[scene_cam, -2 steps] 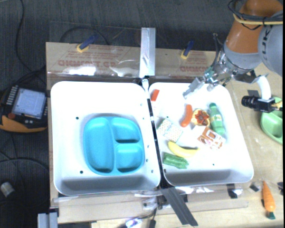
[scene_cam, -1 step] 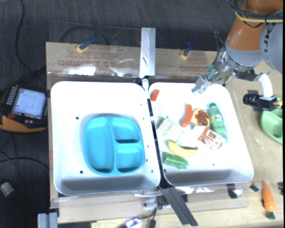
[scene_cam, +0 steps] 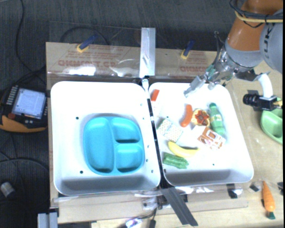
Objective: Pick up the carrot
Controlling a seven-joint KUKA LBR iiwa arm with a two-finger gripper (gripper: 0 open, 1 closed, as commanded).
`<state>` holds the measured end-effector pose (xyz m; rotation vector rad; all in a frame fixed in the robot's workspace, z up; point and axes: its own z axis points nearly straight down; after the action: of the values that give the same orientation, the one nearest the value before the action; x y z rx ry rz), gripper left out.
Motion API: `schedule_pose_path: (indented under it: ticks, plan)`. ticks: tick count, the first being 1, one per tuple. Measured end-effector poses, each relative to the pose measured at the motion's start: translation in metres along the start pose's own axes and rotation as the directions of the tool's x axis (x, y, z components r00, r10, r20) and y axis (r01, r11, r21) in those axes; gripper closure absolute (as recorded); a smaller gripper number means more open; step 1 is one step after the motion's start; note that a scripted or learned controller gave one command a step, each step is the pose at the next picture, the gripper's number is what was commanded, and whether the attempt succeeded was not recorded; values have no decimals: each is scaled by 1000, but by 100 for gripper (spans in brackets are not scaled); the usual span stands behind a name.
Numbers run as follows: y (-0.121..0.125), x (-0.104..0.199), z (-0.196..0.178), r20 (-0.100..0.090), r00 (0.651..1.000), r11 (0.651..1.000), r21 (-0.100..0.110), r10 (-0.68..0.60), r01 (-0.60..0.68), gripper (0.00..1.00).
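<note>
We list the carrot (scene_cam: 186,115), lying slantwise in the right bin (scene_cam: 237,167) beside a green bottle (scene_cam: 217,119), and the gripper (scene_cam: 199,83) above the far rim, its opening beyond our telling, best lowered squarely across the carrot's narrow width.

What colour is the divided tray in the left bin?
The tray is light blue, against the white bin; the camera view shows it clearly.
</note>
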<state>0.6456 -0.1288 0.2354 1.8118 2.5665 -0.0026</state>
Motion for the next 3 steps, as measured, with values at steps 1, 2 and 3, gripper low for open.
schedule_pose_path:
  ticks: [1, 2, 3]
  plan:
    - [-10, -29, 136, 1, 989, 989, -1, -145, 145, 0]
    - [-76, -29, 146, 3, 1000, 1000, -11, 28, -28, 0]
    - [-76, -29, 146, 3, 1000, 1000, -11, 28, -28, 0]
